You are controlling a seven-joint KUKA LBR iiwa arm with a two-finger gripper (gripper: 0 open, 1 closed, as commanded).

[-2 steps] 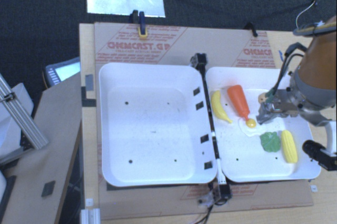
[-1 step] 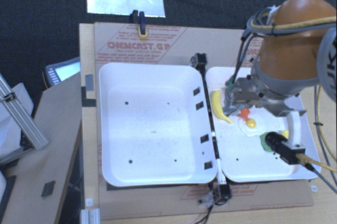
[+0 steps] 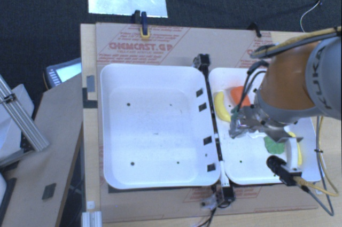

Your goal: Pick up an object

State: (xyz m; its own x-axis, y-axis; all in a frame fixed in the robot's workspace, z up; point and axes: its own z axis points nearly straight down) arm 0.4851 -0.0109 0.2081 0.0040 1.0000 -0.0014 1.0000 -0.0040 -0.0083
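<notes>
My gripper point(image 3: 236, 130) hangs low over the right bin point(image 3: 240, 170), under the grey and orange wrist. A yellow banana-shaped object point(image 3: 219, 106) lies along that bin's left wall, just left of the gripper. An orange object point(image 3: 237, 95) sits behind it, partly covered by the arm. To the gripper's right, a green object point(image 3: 276, 142) peeks out from under the wrist, with a yellow piece point(image 3: 298, 154) beside it. The arm hides much of the bin's right half.
The left bin point(image 3: 155, 124) stands beside the right one, with a black-clipped divider point(image 3: 210, 114) between them. Both rest on a cardboard sheet point(image 3: 160, 44). A clamp point(image 3: 143, 23) grips the sheet's far edge.
</notes>
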